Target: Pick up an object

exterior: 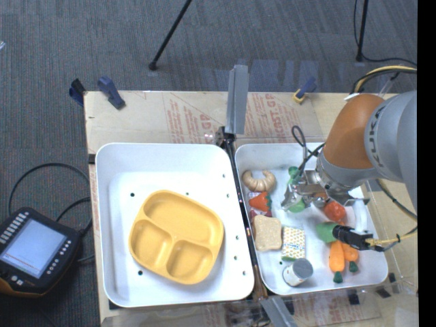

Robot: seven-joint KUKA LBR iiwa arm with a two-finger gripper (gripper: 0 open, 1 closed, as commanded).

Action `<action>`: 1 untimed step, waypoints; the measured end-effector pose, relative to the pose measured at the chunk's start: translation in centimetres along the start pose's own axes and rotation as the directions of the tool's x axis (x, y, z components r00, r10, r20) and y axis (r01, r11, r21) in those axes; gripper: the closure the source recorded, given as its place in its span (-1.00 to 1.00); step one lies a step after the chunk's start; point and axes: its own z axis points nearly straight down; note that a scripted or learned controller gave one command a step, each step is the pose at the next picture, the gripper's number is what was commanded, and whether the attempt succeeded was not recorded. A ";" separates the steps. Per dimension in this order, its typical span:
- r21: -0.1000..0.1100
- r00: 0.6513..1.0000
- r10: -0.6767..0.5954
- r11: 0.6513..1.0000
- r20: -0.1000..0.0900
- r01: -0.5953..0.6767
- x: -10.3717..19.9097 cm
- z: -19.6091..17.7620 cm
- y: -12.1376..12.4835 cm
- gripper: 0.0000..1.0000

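A yellow three-compartment plastic plate [176, 236] lies in the left white bin [112, 182]. The right white bin [378, 268] holds a croissant-shaped toy [259, 179], a tan bread-slice toy [268, 233] and orange carrot toys [338, 255]. The gripper [301, 195] hangs mid-right over them; whether it is parted or closed cannot be told.

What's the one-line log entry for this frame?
arm: over right bin | claw: low among toy food, grip unclear | left bin: yellow tray | pick: unconfirmed
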 end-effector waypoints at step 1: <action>-0.013 0.999 0.054 0.998 0.002 -0.054 10.9 -11.0 -1.8 1.00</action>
